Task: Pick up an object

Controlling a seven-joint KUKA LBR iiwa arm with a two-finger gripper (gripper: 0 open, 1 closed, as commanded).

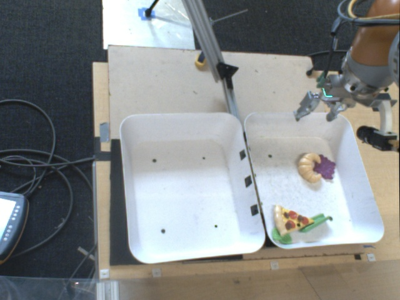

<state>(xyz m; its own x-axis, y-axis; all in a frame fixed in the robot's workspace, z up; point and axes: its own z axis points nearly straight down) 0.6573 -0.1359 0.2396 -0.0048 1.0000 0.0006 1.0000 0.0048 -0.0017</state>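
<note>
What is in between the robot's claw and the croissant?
Nothing. In the camera view, just bare white floor of the right bin lies between the gripper and the croissant, with no toy there.

Arm enters frame at about 2 o'clock, upper right corner. Orange band [377,14] visible on the rounded upper segment, with grey wrist housing [365,70] directly below it. Cable loops run over the top of the orange segment. Wrist angled down and toward 8 o'clock. Small green indicator light lit on the wrist body, on its 9 o'clock side. Pincer [320,111] at the low end of the wrist, two grey fingers [305,108] spread apart, tips pointing down. Nothing seen between the fingers. A black and white attachment projects from the wrist toward 4 o'clock.
</note>
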